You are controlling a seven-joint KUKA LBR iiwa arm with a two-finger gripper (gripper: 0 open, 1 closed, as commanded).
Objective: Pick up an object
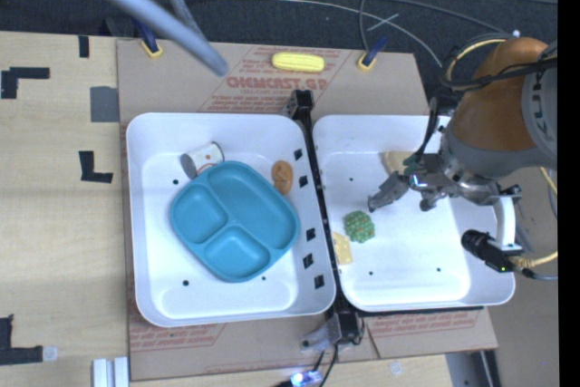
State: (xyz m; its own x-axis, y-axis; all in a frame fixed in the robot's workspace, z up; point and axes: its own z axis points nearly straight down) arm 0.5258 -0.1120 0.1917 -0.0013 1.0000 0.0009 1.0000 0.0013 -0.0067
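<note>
Green object (359, 226) just beside gripper (403, 191)

Blue tray (234, 220); green ball (359, 226); white bins (145, 222).

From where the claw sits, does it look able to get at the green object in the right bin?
Probably yes: the claw hovers just beside the green object in the right bin, with nothing lying between them.
</note>
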